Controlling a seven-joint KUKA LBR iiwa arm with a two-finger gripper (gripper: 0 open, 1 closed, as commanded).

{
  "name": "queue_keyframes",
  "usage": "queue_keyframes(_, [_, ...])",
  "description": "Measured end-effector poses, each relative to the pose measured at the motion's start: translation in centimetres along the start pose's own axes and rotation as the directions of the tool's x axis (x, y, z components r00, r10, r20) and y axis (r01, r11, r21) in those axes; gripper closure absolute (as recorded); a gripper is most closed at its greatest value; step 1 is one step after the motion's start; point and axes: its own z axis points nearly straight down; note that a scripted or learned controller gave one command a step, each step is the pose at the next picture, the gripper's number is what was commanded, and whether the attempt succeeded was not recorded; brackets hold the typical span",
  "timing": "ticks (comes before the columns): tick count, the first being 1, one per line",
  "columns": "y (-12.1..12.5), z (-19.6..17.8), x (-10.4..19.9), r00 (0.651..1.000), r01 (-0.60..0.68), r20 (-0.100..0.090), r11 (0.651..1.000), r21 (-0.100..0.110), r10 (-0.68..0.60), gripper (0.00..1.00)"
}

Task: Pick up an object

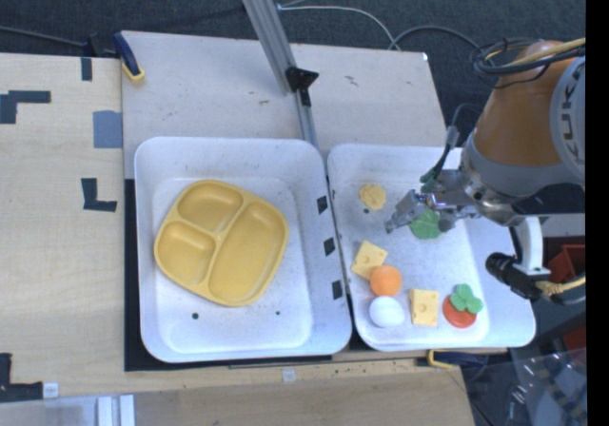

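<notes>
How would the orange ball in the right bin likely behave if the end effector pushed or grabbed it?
The orange ball looks round and smooth, so it would probably roll if nudged and might slip from a two-finger pinch. It sits against the white egg and near a yellow cheese wedge, so a push would likely shift those too. It looks like a light toy.

A yellow divided plate (222, 241) lay in the left white bin (152, 224). A grey metal pole (269, 25) leaned across the bench above the bins, and a blue and yellow clamp (127, 56) sat at the board's upper left corner
</notes>
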Motion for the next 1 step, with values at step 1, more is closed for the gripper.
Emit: queue_keyframes(1, [0.49,6.36,-5.94,1.0,-0.005,0.003,1.0,0.005,0.005,0.0])
